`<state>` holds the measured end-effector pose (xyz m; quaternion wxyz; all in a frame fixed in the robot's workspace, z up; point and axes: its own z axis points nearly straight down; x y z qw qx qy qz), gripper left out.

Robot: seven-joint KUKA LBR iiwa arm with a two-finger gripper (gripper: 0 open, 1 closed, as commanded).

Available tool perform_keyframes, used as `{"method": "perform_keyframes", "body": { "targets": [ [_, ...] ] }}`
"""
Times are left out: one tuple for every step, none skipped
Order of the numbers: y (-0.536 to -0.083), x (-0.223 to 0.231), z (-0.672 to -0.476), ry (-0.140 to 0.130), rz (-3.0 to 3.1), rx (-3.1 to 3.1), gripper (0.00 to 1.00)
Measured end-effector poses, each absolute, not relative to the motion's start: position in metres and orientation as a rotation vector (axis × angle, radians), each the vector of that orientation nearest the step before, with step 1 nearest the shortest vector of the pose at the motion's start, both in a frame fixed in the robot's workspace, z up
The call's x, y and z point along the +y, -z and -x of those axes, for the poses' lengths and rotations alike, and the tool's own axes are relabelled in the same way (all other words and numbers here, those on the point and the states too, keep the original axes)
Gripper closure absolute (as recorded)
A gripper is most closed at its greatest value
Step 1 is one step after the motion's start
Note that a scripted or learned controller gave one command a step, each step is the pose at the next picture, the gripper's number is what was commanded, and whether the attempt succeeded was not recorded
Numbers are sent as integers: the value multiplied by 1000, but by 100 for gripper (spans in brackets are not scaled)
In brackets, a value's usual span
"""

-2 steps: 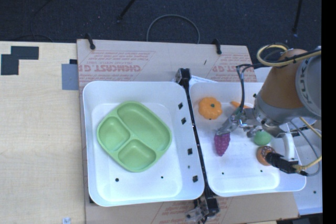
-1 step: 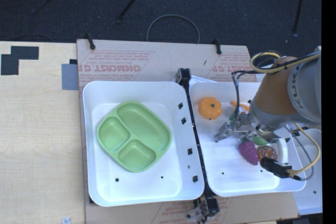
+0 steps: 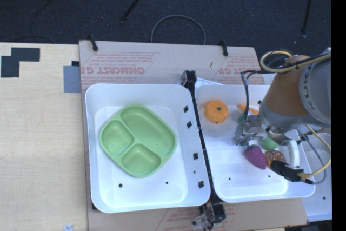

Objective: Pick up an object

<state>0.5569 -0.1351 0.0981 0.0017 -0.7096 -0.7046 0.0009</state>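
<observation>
— Camera view has the arm (image 3: 294, 92) low over the right bin (image 3: 238, 186), gripper (image 3: 246, 135) just right of the orange pumpkin (image 3: 217, 111). Left bin (image 3: 100, 170) has a green divided plate (image 3: 138, 139).

— Reaching, I'd judge; whether the claw is released or clenched, I cannot tell.

— Next, close on the purple eggplant toy (image 3: 255, 157), lower right of the pumpkin, long axis slanting down-right.

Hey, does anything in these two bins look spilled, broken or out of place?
Nothing stands out. The green divided plate lies flat in the left bin; the small orange pumpkin and purple toy sit in the right bin, near the gripper.
</observation>
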Motion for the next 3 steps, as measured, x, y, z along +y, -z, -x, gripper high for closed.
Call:
{"method": "perform_keyframes", "body": {
  "targets": [
    [-161, -134, -556, 2, 2221, -2224, 100],
    [-215, -126, -550, 2, 2221, -2224, 100],
    [-229, -127, -550, 0, 2219, -2223, 100]
  ]
}}
